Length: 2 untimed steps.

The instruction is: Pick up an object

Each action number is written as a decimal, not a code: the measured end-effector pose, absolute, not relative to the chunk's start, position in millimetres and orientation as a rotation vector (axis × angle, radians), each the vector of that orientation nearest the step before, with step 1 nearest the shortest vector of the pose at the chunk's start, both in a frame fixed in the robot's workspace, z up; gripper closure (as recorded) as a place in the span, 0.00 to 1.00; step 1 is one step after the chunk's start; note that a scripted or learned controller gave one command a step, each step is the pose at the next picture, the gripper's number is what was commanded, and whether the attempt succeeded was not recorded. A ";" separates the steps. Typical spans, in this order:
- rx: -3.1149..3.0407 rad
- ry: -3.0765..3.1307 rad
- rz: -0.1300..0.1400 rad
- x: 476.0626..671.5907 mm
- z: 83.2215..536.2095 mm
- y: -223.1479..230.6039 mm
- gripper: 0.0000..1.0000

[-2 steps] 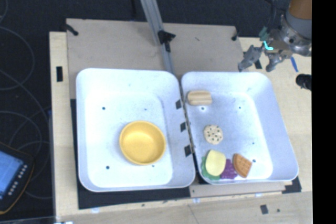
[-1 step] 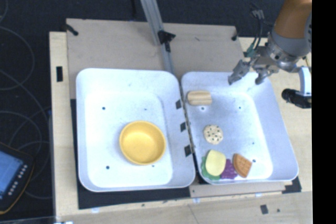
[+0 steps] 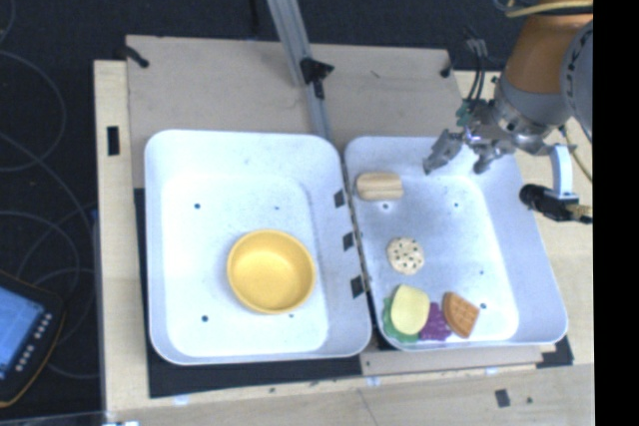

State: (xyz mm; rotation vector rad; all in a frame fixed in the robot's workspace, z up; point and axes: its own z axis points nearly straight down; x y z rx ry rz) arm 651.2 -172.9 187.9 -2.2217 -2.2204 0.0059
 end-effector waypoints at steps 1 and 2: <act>-2.219 -2.222 0.006 648.4 141.2 -166.4 0.00; -2.224 -2.226 -0.003 650.4 156.0 -167.5 1.00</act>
